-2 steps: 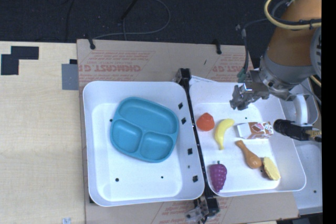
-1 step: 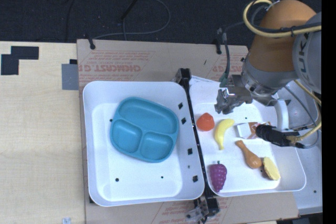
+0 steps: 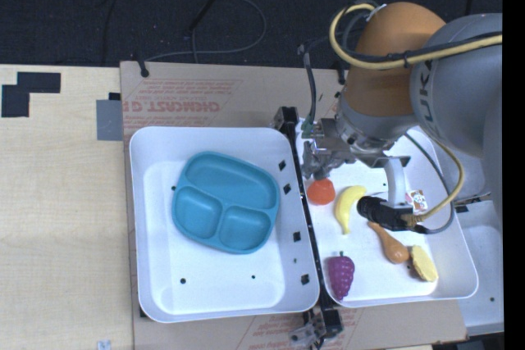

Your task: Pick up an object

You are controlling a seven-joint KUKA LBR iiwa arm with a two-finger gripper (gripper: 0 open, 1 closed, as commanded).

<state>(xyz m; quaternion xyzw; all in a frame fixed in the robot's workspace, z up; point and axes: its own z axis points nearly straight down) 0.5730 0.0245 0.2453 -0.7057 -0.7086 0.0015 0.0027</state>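
Nearest to us, in the right bin point(image 3: 373, 287), a purple bunch of grapes point(image 3: 340, 275) lies close to the near wall, by the divide between the two bins. To its right, near the bin's right corner, sits a small yellow wedge point(image 3: 423, 264), and just beside that, touching or almost touching it, lies a slim orange-brown piece point(image 3: 390, 243) set at a slant.

A little farther in, a banana point(image 3: 349, 207) lies curved on the bin floor, and just left of it rests a round orange fruit point(image 3: 321, 192), hard against the dividing wall. These loose pieces are what there is to pick up, and each one rests on the bin floor.

The hand point(image 3: 316, 164) hangs directly over the round orange fruit, just on its far side, with nothing that we can see held in it. We cannot tell whether it is open or closed. The grey arm point(image 3: 463, 94) comes in from the right, its orange band point(image 3: 398, 33) bulging above the wrist.

In the left bin point(image 3: 213, 283), a blue divided plate point(image 3: 225, 202) lies flat and a little askew, well apart from the hand.

Both bins stand on a sheet of cardboard point(image 3: 205, 98) with red print, which lies on the pale wooden worktop point(image 3: 57, 217). Beyond the worktop's far edge the ground is dark, with loose cables point(image 3: 230, 12) running across it.
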